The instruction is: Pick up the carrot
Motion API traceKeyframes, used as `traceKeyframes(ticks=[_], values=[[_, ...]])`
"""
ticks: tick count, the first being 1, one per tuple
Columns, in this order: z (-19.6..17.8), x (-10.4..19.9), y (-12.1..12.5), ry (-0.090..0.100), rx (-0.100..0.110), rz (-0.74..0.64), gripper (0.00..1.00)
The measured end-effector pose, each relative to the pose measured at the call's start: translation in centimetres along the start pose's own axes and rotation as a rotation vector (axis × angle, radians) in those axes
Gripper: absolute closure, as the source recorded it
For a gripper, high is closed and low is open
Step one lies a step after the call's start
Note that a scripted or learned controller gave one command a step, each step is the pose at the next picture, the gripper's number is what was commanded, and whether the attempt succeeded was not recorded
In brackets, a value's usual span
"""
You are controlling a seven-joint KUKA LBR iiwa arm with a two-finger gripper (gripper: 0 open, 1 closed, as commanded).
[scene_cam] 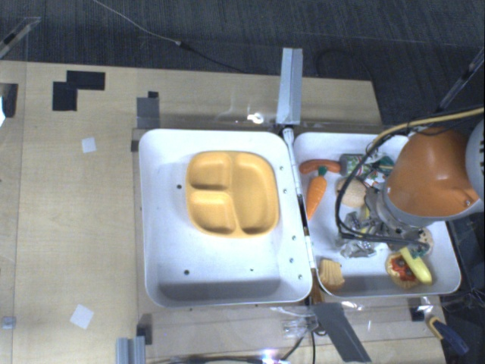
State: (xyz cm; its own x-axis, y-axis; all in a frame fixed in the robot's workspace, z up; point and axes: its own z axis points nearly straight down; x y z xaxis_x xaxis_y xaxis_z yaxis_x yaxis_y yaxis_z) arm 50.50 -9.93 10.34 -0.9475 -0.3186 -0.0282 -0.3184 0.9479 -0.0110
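The orange carrot (315, 192) lies on its side at the left edge of the right bin (447, 283), its green top toward the far side. My gripper (356, 237) hangs low over the middle of that bin, to the right of the carrot and a little nearer the camera, apart from it. The orange band (428, 177) of the arm covers the bin's right half, and cables hide much of the gripper.
A reddish sausage (320, 166) lies just beyond the carrot. A pale round item (352, 194) sits between carrot and gripper. A bread piece (330, 273) and a small pizza with a yellow item (408, 268) lie along the near wall. A yellow divided plate (231, 192) rests in the left bin (163, 226).
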Motion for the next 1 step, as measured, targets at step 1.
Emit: traceKeyframes(ticks=[1], values=[[1.16, 0.50, -0.40, 0.006, -0.006, -0.251, 1.00]])
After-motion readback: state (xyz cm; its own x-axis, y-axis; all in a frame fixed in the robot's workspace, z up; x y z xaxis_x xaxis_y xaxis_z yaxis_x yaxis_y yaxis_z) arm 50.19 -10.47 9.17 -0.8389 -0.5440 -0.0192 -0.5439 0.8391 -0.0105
